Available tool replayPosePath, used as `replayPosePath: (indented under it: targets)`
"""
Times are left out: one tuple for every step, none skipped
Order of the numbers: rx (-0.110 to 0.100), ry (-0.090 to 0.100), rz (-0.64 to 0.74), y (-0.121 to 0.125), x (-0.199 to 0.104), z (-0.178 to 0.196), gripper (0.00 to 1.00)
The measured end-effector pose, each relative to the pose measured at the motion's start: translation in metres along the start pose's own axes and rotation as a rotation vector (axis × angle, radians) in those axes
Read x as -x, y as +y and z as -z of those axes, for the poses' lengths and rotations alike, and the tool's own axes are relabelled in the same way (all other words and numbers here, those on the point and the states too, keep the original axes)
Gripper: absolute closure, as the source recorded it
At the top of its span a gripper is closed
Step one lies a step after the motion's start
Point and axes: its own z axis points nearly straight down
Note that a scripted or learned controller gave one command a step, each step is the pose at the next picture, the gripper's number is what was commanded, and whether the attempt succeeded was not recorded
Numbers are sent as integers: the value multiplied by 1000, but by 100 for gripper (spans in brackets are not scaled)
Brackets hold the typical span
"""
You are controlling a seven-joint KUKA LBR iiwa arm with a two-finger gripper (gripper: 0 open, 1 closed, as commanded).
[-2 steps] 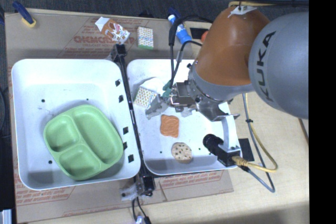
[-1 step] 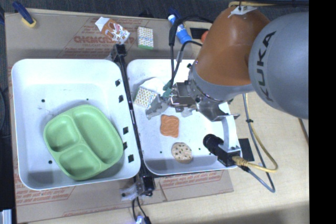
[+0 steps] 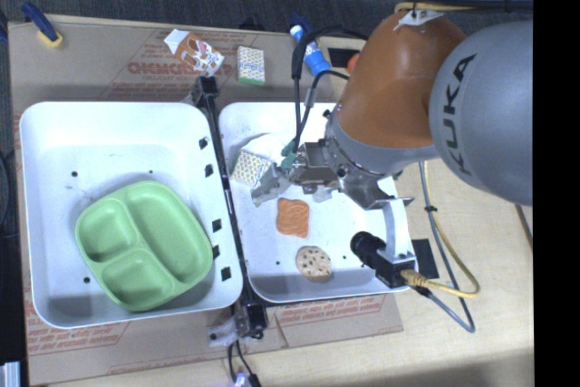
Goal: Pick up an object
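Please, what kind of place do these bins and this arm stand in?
Probably a robotics lab bench for grasping trials. A KUKA arm reaches over two white bins; the objects are toy-like: a green divided plate, an orange piece, a cookie.

A: How is the scene lit?

B: Even, fairly bright light is thrown from above. Soft shadows are cast along the inner walls of the two shallow white plastic bins (image 3: 36, 195), and a broad sheen is seen on the glossy orange band of the arm (image 3: 394, 86).

A: And sharpness?

B: The light green divided plastic plate (image 3: 140, 240) is rendered clearly. Mild softness and compression noise are noticed overall, and the dark floor at the top is left dim.
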Motion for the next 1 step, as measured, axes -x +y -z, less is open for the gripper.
replayPosePath:
  targets:
    - [-4,0,-2,-1,101,-141,0]
